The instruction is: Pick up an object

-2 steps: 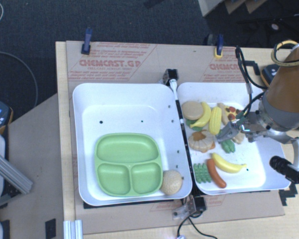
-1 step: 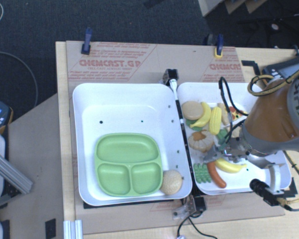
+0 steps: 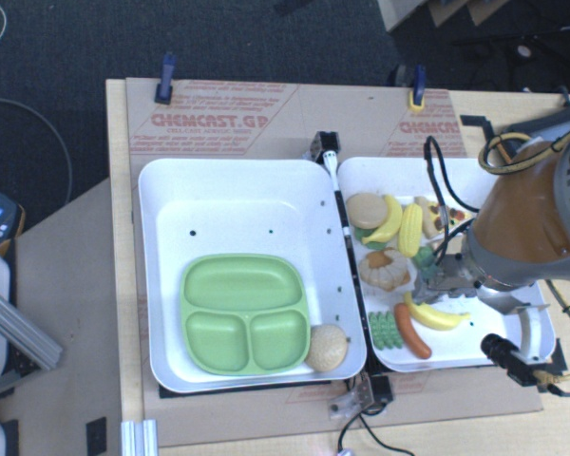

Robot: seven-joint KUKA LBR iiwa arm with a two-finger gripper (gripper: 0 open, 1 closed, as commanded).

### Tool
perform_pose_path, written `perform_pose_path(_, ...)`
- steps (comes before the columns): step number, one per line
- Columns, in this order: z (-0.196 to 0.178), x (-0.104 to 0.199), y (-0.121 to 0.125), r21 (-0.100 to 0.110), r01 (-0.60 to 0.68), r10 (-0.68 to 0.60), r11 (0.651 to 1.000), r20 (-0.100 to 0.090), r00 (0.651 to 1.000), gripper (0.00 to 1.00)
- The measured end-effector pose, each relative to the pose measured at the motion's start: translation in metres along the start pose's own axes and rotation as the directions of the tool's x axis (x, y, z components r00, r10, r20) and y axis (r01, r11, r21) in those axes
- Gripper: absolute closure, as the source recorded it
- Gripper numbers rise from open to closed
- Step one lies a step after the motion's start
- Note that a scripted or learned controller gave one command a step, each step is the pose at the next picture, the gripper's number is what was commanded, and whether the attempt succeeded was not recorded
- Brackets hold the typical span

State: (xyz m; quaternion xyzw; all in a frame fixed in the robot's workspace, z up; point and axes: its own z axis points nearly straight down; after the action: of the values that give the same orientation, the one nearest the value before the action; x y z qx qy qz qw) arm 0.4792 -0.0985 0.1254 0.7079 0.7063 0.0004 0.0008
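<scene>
End effector (image 3: 435,283) above banana (image 3: 435,315)

Your arm (image 3: 527,221) enters from the frame's right edge, orange band uppermost; its gripper (image 3: 435,278) points left at right of centre.

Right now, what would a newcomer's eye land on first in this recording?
The green divided tray in the left bin stands out, a tan ball touching its right corner. In the right bin, toy foods crowd together, including bananas and a hot dog, under the arm's tool.
</scene>
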Motion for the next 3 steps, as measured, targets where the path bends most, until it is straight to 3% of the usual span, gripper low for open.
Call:
perform_pose_path(1,-0.063,0.060,0.001,-0.004,0.008,-0.008,1.000,-0.002,1.000,1.00)
perform_pose_path(2,-0.209,0.128,0.027,-0.018,0.014,-0.014,1.000,-0.004,1.000,1.00)
perform_pose_path(3,-0.191,0.179,0.017,0.006,0.009,-0.009,1.000,-0.003,1.000,1.00)
